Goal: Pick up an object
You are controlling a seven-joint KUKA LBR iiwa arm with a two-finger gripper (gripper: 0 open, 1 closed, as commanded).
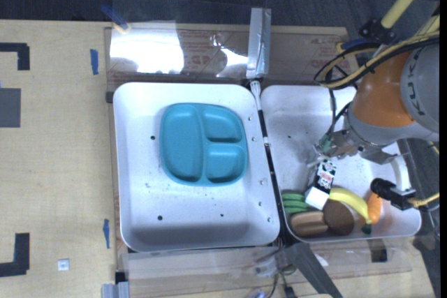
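In the right bin (pixel 293 115), several toy foods lie heaped along the near wall: a yellow banana (pixel 350 202), a brown round piece (pixel 340 218), a tan loaf-shaped piece (pixel 307 223), green pods (pixel 293 203), an orange piece (pixel 375 209) and a small white block (pixel 316 198). My gripper (pixel 325 158) reaches down-left from the orange-banded wrist (pixel 380 101) and hangs over the middle of this bin, just above the heap. A small black, white and red piece (pixel 325 175) sits right under it. I cannot make out anything held.
A blue divided plate (pixel 204 143) lies in the left bin (pixel 140 206). A clear panel and a metal strip (pixel 258 42) stand behind the bins. Cables (pixel 349 59) loop near the arm, and a black part (pixel 391 192) juts over the right bin's near corner.
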